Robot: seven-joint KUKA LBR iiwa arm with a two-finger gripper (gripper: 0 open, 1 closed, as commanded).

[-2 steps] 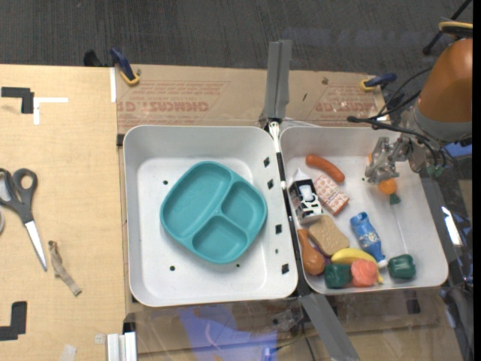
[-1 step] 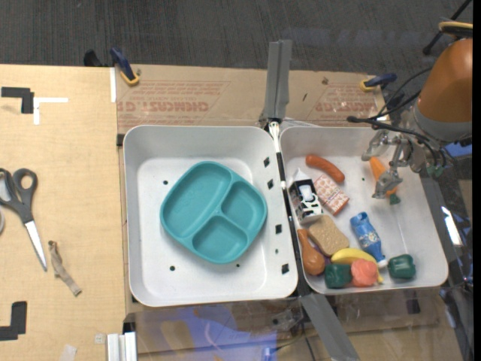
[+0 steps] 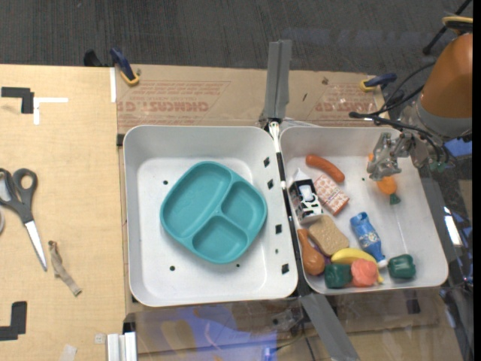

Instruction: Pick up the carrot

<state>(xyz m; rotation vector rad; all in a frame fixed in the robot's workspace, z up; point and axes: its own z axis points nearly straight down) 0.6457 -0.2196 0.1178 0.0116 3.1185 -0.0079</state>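
Your two-finger gripper (image 3: pixel 385 165) hangs over the right white bin (image 3: pixel 430 215), closed around the small orange carrot (image 3: pixel 387 185); only lifting clear remains, I judge.

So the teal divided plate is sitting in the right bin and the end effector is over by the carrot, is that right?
Not quite. The camera view shows the teal divided plate in the left bin, not the right one. The rest holds: the end effector is over the right bin, just above the carrot.
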